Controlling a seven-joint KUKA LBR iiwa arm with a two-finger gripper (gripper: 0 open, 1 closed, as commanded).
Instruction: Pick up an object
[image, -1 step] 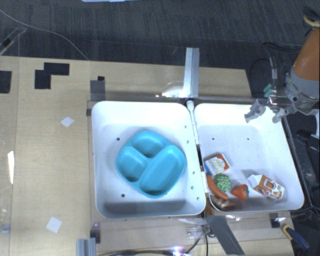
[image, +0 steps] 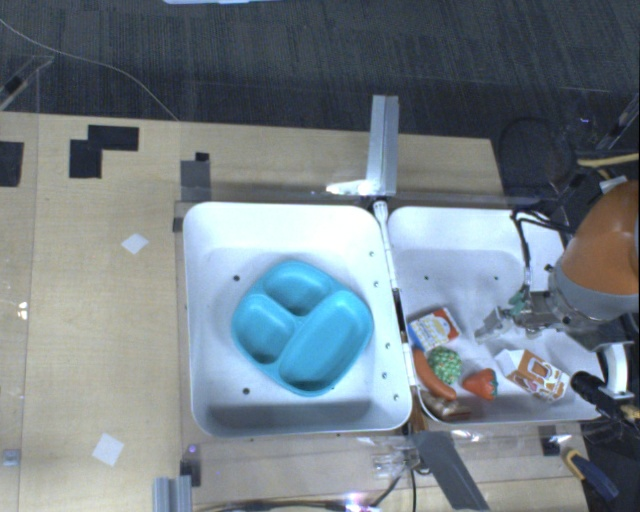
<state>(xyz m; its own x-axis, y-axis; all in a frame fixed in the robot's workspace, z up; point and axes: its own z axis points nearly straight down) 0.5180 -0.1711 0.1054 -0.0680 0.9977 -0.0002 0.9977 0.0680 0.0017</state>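
The arm comes in from the right edge of the frame, its orange band bulging at the middle right, with the grey wrist below it bending leftward over the right bin. The gripper hangs low over that bin's middle, pointing toward the left, metal parts sticking out over the white floor; nothing sits between the fingers that I can see, and from this angle I cannot tell whether the jaws are open or closed. There are two white bins side by side. The left bin holds one thing, a blue divided plate with three compartments, lying flat in the middle of the bin. The right bin holds a small cluster of things along its lower part. I count one small carton with red and white print just left of the gripper, one green broccoli-like piece below it, one orange carrot-like piece lying at a slant beside the green one, one red piece just right of those, and one orange and white packet further right, under the wrist. The gripper is near the carton and the packet but apart from both. An upright metal post stands at the top between the bins.
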